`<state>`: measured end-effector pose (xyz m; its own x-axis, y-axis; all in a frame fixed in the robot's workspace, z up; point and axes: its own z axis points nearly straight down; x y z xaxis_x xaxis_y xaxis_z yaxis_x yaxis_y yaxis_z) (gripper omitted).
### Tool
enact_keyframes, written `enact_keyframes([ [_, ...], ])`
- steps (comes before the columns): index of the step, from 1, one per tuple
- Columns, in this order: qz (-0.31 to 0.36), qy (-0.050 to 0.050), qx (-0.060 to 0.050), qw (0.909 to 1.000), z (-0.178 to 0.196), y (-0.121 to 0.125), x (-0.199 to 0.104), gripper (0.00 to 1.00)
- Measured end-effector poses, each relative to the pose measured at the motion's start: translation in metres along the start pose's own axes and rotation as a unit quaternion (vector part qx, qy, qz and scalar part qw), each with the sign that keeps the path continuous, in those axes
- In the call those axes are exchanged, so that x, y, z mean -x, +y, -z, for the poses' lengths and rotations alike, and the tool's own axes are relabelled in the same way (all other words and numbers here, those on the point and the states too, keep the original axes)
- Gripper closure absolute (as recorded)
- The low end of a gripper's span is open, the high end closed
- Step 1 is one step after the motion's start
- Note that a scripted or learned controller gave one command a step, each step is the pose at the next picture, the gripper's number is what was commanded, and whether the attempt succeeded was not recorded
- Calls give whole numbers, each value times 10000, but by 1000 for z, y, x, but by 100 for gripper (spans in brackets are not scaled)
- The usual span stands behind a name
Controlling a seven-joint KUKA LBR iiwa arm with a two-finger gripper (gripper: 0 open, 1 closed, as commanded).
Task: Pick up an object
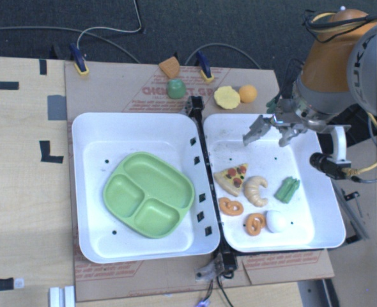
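Gripper state: your gripper (269,132) hangs with its two fingers spread wide and nothing between them.
Gripper place: it sits over the far part of the right bin (316,183), well apart from the food toys.
Nearest target: the pizza slice (232,178) and croissant (257,190) lie toward the near side of that bin from the gripper, and slightly toward the divider.
Long axis: the croissant runs roughly far-to-near; the green vegetable piece (287,189) just beside it slants the same way.
Coming move, as a judgement: you need to travel toward the near rim and descend; the croissant looks the easiest to span.
Right bin contents: besides those three, two pretzels (230,206) (255,224) and a white egg (277,221) touching the nearer pretzel.
Left bin (89,130) contents: a green divided plate (149,194), holding nothing.
Beyond the right bin: a yellow piece (227,97) and an orange ball (247,94) rest on the cardboard.
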<state>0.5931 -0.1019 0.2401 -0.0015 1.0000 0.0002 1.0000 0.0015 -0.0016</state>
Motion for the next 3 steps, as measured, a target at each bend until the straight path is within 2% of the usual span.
enact_keyframes([
  [1,-4,3,-22,10000,-120,-10,-5,0],
  [2,-5,-18,42,10000,-153,1,-3,0],
  [3,1,-6,29,10000,-154,48,-2,0],
])
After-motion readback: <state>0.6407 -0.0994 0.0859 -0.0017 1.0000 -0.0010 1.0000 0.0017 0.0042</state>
